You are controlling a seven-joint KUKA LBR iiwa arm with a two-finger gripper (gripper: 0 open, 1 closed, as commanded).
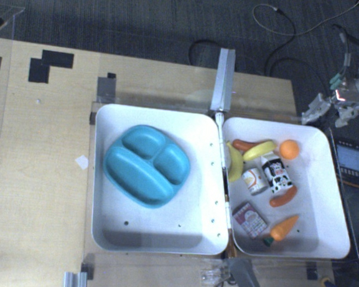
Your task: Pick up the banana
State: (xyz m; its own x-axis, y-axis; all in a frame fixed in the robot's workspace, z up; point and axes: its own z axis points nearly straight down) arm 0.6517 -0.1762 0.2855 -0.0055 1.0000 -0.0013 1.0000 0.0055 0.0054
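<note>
the gripper (344, 105) hangs outside the right bin (321, 236), past its far right corner; whether it is open i cannot tell; the banana (259, 150) lies in that bin's far left part, across a red sausage (242, 145), touching the black-and-white carton (275, 172); no label is legible; a blue divided plate (146, 164) sits in the left bin (106, 227).
</note>
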